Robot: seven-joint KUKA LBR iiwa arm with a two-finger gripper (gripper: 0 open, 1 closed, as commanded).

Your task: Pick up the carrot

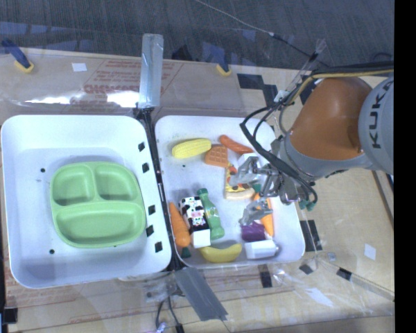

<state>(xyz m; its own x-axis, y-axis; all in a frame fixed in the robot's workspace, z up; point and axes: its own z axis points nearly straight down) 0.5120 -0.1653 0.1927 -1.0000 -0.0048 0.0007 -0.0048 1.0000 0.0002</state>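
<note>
Arm outstretched, claw downward

We note the carrot, orange and tapered, lying flat along the right bin's left wall near its near-left corner, narrow end pointing far.

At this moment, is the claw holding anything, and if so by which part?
It cannot be told. The claw hangs low over the right bin, amid the toy food, apart from the carrot by the left wall.
</note>
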